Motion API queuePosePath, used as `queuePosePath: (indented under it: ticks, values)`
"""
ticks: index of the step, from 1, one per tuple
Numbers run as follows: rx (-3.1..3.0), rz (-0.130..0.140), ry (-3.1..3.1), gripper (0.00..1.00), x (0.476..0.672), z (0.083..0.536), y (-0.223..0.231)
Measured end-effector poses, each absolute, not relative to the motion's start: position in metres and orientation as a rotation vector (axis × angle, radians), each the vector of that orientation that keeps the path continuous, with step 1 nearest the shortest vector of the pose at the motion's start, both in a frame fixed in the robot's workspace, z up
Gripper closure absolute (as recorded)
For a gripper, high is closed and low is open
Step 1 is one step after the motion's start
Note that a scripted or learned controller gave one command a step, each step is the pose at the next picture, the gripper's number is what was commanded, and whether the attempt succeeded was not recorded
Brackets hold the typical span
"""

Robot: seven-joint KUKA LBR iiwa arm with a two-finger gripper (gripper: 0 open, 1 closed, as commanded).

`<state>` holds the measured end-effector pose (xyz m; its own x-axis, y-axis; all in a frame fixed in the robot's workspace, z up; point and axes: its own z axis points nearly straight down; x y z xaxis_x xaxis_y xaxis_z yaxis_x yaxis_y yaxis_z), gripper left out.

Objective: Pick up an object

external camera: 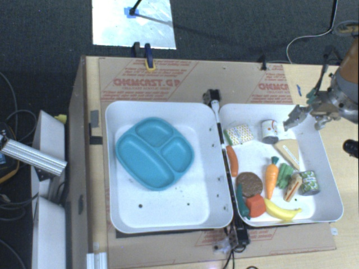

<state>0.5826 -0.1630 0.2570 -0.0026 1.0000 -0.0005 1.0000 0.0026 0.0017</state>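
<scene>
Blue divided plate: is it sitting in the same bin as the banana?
No, the blue divided plate lies in the left bin, while the banana lies in the right bin.

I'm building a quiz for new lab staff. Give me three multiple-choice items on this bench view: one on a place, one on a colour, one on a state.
1. Where does the divided plastic plate lie?
A. left white bin
B. right white bin
C. bare bench

2. What colour is that plate?
A. red
B. blue
C. yellow

3. Where is the two-finger gripper?
A. over the plate
B. at the right bin's far right corner
C. on the yellow toy banana

Key: 1 A, it lies inside the left bin. 2 B, it is plainly blue. 3 B, it hangs by that corner, apart from the toys.
</scene>
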Motion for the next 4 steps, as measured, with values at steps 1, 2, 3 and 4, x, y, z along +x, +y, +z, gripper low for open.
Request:
queuePosePath:
  ticks: [1, 2, 3, 4]
  values:
    - [2.219, -0.001, 2.228, 0.0, 0.627, 0.129, -0.14]
    - [2.212, 0.008, 2.218, 0.0, 0.581, 0.089, -0.164]
    - [2.22, 0.001, 2.222, 0.0, 0.534, 0.084, -0.161]
    - [2.217, 0.004, 2.222, 1.0, 0.535, 0.095, -0.161]
